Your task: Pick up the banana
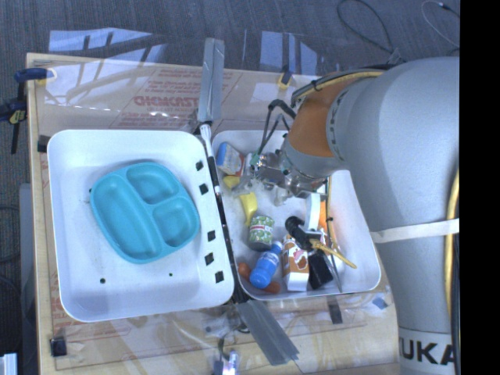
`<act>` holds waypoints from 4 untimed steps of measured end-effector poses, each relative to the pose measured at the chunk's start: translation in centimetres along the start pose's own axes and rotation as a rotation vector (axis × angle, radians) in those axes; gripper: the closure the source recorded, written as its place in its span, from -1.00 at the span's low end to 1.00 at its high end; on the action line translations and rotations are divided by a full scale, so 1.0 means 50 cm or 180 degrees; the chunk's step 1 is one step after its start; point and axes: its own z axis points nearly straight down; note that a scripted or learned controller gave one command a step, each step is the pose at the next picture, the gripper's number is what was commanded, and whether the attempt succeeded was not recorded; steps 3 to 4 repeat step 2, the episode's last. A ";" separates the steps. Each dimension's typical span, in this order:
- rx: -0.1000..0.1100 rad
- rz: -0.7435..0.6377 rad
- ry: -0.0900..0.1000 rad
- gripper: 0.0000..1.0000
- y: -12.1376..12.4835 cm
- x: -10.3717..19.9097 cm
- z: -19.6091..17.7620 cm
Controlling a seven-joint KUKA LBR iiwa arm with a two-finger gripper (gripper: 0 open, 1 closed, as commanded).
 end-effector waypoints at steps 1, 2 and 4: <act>0.0020 -0.0013 0.0003 1.00 -0.002 0.002 -0.015; -0.0003 0.0004 0.0003 1.00 0.036 0.119 -0.201; -0.0003 0.0004 0.0003 1.00 0.036 0.119 -0.201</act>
